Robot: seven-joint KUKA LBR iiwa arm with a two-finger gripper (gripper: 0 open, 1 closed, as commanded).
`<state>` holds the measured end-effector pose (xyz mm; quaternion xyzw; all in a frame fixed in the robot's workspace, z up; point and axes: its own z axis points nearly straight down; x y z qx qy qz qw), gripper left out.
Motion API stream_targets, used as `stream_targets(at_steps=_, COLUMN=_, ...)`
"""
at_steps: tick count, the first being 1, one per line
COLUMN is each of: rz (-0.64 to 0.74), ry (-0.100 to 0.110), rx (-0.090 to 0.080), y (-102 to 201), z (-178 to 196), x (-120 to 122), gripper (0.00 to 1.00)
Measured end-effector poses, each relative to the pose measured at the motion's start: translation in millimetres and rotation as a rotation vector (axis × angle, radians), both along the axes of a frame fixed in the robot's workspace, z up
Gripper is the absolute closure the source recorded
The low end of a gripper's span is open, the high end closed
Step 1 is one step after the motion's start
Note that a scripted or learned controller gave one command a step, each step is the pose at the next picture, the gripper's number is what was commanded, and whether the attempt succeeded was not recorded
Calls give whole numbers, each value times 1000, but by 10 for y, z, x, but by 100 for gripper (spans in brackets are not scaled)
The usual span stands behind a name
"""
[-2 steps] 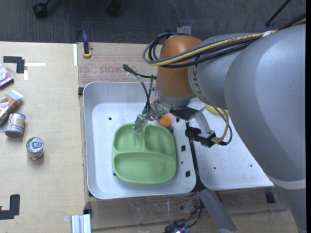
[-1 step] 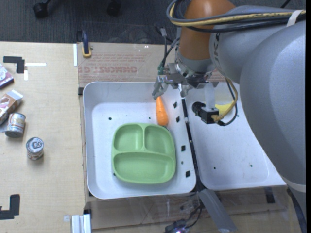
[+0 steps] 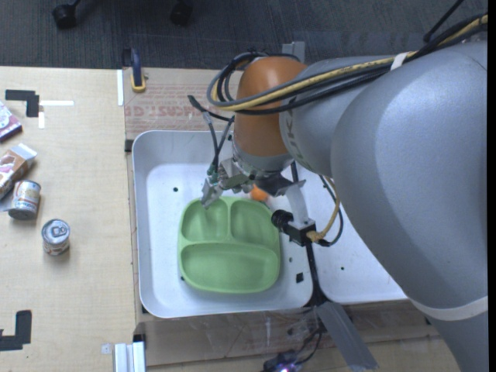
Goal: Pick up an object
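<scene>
A light green divided plate [image 3: 229, 248] lies flat in the left white bin [image 3: 155, 231], toward its right side. My gripper [image 3: 223, 187] hangs over the plate's far rim, low and close to it, under the orange wrist band [image 3: 260, 107]. A small orange thing [image 3: 259, 195] shows just right of the gripper at the plate's far edge; I cannot tell what it is. Nothing is seen held in the gripper.
The grey arm covers most of the right bin [image 3: 358, 273]. On the wooden bench to the left stand two small cans [image 3: 56, 236] [image 3: 25, 198] and some packets [image 3: 11, 166]. A blue clamp [image 3: 136, 70] sits beyond the left bin's far corner.
</scene>
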<state>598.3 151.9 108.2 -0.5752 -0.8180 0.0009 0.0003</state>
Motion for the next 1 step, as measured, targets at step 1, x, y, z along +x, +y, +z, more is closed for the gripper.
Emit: stream_targets(at_steps=1, rz=-460, ry=-2, rx=-1, y=-98, z=325, x=521, gripper=0)
